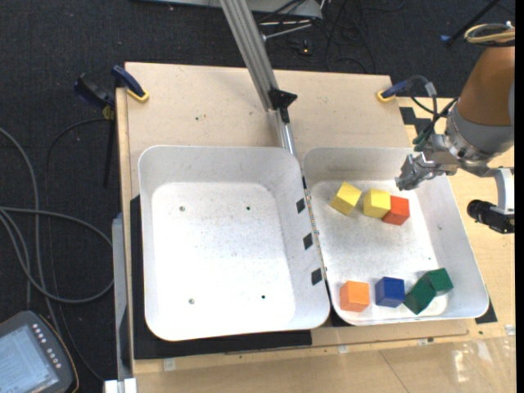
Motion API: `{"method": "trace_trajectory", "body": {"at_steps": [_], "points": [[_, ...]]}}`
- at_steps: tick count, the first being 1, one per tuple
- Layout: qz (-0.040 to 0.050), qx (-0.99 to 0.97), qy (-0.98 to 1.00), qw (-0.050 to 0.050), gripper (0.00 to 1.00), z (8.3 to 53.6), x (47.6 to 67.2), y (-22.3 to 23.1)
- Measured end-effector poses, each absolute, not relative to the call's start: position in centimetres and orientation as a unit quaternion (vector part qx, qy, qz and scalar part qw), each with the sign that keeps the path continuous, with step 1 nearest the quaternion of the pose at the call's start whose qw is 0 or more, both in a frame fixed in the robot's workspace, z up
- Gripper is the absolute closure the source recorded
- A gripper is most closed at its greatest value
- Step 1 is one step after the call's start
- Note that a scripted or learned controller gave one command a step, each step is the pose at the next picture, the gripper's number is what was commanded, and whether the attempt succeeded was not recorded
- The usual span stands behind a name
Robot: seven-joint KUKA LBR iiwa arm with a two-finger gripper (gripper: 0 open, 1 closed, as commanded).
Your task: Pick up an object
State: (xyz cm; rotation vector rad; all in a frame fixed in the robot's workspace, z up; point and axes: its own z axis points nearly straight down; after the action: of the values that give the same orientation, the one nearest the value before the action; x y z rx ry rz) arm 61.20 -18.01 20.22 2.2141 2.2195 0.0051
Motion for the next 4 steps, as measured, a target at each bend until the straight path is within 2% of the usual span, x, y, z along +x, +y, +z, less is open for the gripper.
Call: {"method": "trace_trajectory", "body": {"at_steps": [1,2,4], "points": [[0.0017,0.706,0.708,0.004,1.00,25.4,61.4,-18.0],[0.0001,0.704,0.710,-0.001,1.00,24.5,61.2,-12.2],[0.0009,0.704,0.710,-0.001,1.00,24.8,59.0,-2.6]]}}
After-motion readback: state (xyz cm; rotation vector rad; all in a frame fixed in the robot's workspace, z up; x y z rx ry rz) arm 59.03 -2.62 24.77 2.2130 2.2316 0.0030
